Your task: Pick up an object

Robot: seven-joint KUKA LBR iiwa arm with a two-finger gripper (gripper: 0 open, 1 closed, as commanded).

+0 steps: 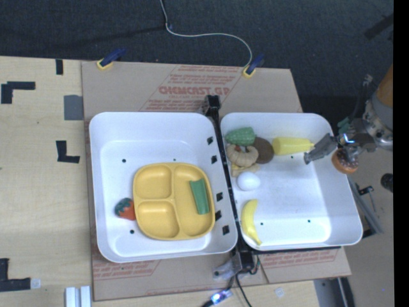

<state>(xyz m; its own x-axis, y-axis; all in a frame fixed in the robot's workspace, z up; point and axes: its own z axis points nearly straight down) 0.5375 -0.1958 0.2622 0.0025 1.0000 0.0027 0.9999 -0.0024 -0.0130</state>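
My gripper point(335, 151) hangs over the right rim of the right bin point(332, 232), at the end of the arm reaching in from the right. A small round orange-brown object point(346, 164) sits right against its lower side; whether it is held I cannot tell. In the right bin lie a long yellow piece point(291, 146), a green item point(240, 135), brown items point(252, 154), a white egg point(248, 182) and a banana point(250, 221). The yellow piece is just left of the gripper.
The left bin point(108, 133) holds a yellow divided plate point(160, 203) with a green stick point(200, 196) in its right compartment. A red and green item point(125, 208) lies left of the plate. A cable point(192, 31) runs across the dark back.
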